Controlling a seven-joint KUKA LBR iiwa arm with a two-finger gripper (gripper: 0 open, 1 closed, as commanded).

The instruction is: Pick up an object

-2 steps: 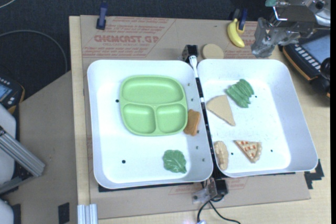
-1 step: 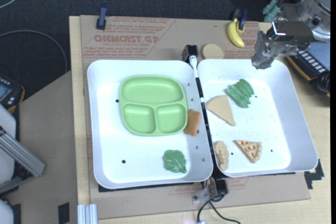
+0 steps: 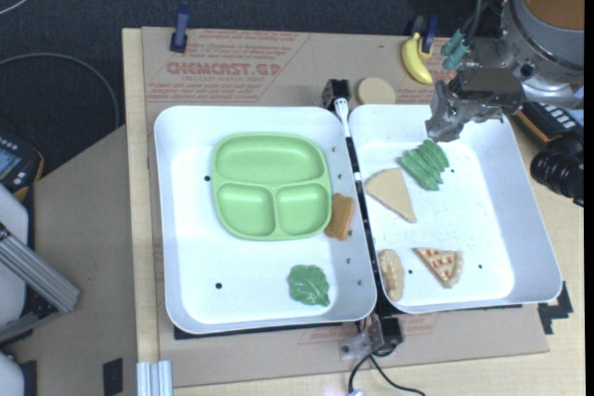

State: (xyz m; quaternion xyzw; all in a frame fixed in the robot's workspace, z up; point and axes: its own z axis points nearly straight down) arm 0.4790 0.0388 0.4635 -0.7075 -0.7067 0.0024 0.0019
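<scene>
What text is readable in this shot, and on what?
"CHEMCAST G P": large red print on the brown board under the bins, above the left bin.
Smaller red lines above and below it: too blurred to read.
Faint red print on the board's front edge below the bins: unreadable.
Nothing legible on the food items, the green tray or the claw.

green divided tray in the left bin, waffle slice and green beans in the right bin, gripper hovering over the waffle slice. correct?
Not quite. In the camera view the gripper is over the green beans at the far side of the right bin, not over the waffle slice, which lies near the front. The green divided tray is in the left bin, as you said.
</scene>
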